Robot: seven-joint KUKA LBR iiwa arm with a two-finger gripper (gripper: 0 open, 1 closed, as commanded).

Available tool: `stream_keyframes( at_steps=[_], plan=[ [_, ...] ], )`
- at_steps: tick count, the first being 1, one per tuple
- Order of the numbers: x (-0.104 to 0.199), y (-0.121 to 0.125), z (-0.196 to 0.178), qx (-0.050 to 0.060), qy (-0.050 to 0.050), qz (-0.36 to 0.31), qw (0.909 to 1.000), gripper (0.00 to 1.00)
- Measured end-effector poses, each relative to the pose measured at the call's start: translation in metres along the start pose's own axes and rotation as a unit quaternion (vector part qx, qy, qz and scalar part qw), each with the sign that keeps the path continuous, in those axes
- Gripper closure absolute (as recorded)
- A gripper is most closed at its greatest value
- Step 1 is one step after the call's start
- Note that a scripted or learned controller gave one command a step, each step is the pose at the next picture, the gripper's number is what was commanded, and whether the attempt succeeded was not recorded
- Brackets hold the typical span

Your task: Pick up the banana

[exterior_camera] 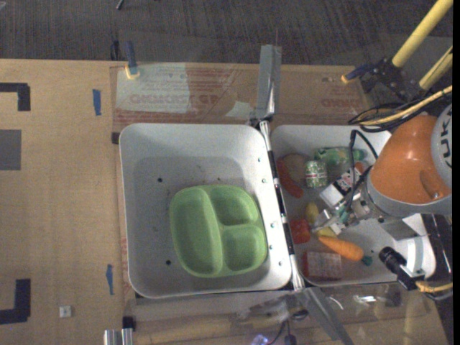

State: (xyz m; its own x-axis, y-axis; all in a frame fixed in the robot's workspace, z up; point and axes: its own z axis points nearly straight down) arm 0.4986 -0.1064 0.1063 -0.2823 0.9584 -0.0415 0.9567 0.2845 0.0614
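Banana (314,212) lay in the right bin (287,139) among toy food, near a carrot (342,248). Gripper (333,221) hovered just beside it; grip state unclear. Green tray (215,230) sat in left bin (144,192).

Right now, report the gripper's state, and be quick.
Gripper: low in the right bin, at the banana; open or shut cannot be told, nor whether it holds anything.
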Motion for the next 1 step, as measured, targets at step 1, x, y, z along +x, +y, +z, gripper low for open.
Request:
stream_keyframes(
  at_steps=[1],
  plan=[
    [-0.0066, 0.0779, -0.0736, 0.034, 0.013, 0.221, 0.9745, 0.00]
  ],
)
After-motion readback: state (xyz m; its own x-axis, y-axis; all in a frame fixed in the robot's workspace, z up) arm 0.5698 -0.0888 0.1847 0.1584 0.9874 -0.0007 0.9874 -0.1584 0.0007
